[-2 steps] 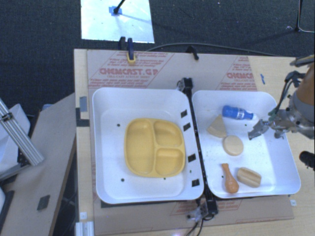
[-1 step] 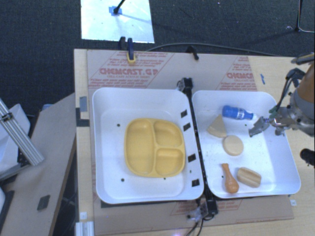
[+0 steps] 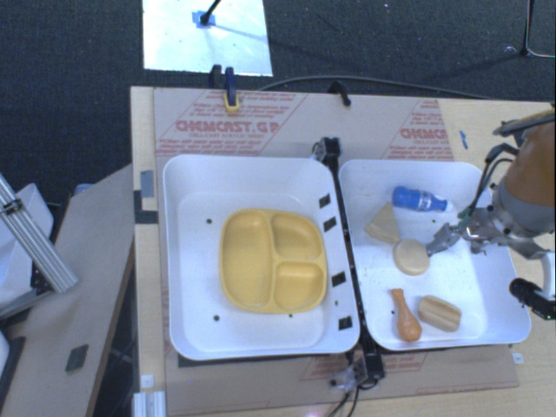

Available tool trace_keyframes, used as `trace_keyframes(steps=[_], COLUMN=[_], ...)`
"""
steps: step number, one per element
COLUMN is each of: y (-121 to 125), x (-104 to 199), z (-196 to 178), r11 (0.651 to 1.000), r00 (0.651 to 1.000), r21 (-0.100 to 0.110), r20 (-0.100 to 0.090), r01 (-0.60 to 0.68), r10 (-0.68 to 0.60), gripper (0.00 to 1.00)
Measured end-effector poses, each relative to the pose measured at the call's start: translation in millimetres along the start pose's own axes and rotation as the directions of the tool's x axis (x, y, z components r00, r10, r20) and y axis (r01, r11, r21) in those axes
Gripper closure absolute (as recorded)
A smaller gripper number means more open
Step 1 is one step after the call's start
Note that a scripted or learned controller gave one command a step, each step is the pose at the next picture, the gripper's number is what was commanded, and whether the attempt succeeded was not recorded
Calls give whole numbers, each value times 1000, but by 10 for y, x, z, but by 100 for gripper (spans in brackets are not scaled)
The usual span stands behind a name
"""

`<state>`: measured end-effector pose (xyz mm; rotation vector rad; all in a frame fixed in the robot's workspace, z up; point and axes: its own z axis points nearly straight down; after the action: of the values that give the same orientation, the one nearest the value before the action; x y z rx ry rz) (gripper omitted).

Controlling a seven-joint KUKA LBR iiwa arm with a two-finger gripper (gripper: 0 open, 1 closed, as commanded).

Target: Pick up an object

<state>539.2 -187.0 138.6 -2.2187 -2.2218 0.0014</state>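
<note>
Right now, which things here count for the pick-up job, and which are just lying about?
For the job:
gripper
round disc
blue bottle
wedge
bread roll
drumstick
right bin

Lying about:
yellow tray
left bin
clamp

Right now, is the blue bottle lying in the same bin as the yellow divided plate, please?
No, the blue bottle lies in the right bin, while the yellow divided plate sits in the left bin.

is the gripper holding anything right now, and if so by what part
Nothing shows between its fingers. The gripper is low in the right bin, its tip just beside the round tan disc, but whether it touches the disc cannot be told.
</note>
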Motion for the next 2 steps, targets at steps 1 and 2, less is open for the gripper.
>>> trace_keyframes(steps=[1, 2], y=[21, 47], x=[-1, 3], z=[486, 342], r11=[1000, 1000], r00=[1000, 1000], r21=[-6, -13], r20=[0, 0], r01=[-1, 2], r10=[1, -2], gripper=[0, 100])
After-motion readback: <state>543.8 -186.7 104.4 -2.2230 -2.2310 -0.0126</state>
